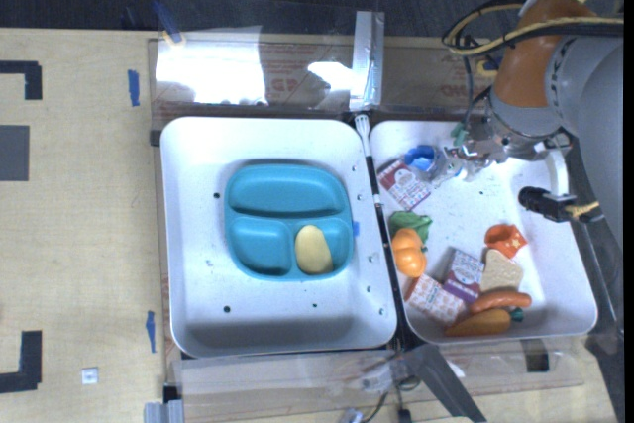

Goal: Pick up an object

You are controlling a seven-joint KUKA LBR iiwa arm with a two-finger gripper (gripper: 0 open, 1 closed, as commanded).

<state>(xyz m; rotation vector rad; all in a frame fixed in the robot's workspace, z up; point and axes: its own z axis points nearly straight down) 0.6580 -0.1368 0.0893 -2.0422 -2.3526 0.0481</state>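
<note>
My gripper (pixel 468 156) hovers low over the back of the right bin (pixel 575 258), hanging from the grey arm with its orange band. Just to its left lie a small blue object (pixel 421 158) and a red-and-white packet (pixel 401 183); nothing shows in its grasp. Further forward in this bin are an orange carrot (pixel 407 253) with green leaves, a purple carton (pixel 463 270), a pink box (pixel 434 298), a red piece (pixel 504 237), a bread slice (pixel 501 269), a sausage (pixel 503 299) and a brown roll (pixel 480 321).
The left bin (pixel 188 213) holds a blue divided tray (pixel 277 193) with a yellow egg-shaped item (pixel 313 249) in its front right section. A ridge where the two bin walls meet (pixel 381 233) separates the bins. A clear plastic panel (pixel 258 54) stands behind the left bin.
</note>
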